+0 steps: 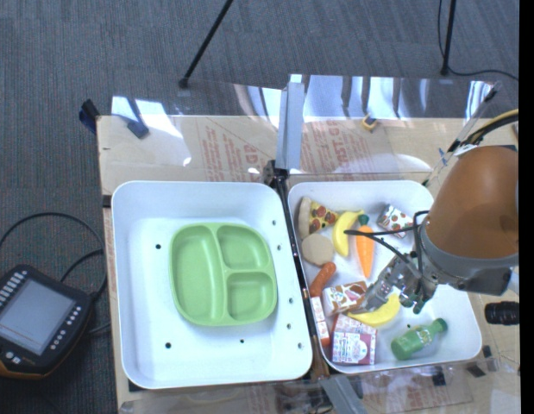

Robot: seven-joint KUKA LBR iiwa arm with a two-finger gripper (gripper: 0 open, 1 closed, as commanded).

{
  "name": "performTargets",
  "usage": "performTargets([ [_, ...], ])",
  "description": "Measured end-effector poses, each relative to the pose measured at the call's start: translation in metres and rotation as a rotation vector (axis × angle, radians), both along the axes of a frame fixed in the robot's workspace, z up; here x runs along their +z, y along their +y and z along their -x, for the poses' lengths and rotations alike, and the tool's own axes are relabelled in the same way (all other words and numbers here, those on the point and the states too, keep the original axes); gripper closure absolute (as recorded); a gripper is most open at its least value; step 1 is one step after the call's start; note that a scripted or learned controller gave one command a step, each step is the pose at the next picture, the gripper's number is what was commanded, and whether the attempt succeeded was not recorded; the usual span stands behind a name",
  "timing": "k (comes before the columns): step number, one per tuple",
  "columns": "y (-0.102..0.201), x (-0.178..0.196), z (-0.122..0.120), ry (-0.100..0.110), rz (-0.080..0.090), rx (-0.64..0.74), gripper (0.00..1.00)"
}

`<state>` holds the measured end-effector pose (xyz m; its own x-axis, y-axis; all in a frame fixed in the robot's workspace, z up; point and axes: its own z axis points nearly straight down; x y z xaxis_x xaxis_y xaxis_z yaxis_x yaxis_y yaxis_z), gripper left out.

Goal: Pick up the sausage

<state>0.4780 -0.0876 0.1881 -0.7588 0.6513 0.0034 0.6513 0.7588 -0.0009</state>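
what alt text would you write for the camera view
A grey and orange arm reaches from the right, its pincer low over toy food in the right bin: a sausage, carrot, bananas and cartons. The left bin holds a green tray.

Sausage lying loose in the right bin

The sausage (322, 278) is a short, orange-red link with rounded ends, lying flat on the bin's white floor near its left wall. It runs at a slant, upper end toward the right, lower end toward the left. Its upper end lies just below a round tan piece, and its lower end nears a small carton. Nothing grips it.
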Motion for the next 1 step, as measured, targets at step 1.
performTargets([
  [1, 0.0190, 0.0044, 0.0020, -0.001, 0.001, -0.126, 1.00],
])
